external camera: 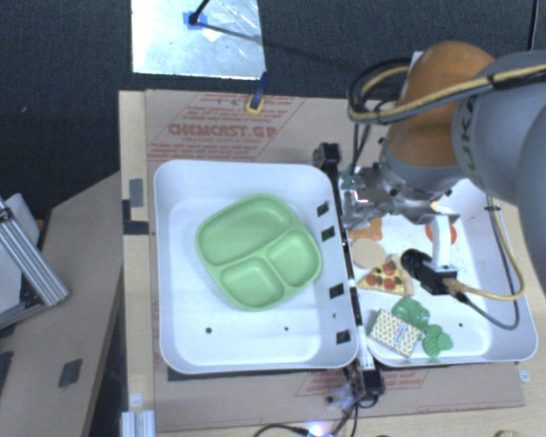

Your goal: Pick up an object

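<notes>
In the left bin [177, 335] a green three-part plate [259, 248] lay near the middle, with bare white floor all round it. The two bins met at a raised double rim studded with black clips. Just right of that rim, over the far left corner of the right bin [496, 340], hung the gripper [353, 206]; I could not tell whether it was clenched or released, and nothing showed in its grasp. Just below it lay a tan round piece [368, 253], touching a pizza slice [387, 279] with red dots. Nearer me sat a patterned packet [394, 333] beside a green leafy toy [420, 321]. All crowded the rim; the bin's right side was barer, crossed by the arm and its cable.
</notes>
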Robot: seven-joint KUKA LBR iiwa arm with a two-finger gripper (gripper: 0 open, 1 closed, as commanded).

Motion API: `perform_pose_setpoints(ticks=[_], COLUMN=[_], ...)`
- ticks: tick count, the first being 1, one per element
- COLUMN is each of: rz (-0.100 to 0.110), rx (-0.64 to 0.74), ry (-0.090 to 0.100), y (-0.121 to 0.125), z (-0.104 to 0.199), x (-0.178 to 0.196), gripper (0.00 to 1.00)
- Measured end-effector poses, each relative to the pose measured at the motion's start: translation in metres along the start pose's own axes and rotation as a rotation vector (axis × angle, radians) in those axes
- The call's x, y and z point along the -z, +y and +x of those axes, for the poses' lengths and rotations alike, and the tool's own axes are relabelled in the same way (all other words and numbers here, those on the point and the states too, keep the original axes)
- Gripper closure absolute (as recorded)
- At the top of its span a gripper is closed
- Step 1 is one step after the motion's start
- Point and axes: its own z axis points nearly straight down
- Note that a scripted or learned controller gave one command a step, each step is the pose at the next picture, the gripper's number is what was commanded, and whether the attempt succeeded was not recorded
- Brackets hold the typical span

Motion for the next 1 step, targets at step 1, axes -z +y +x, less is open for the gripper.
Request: perform_pose_setpoints(ticks=[1], rz=[0.004], rx=[-0.006], ry=[-0.001], y=[-0.0169], z=[-0.0011], x=[-0.0058], gripper=[1.0])
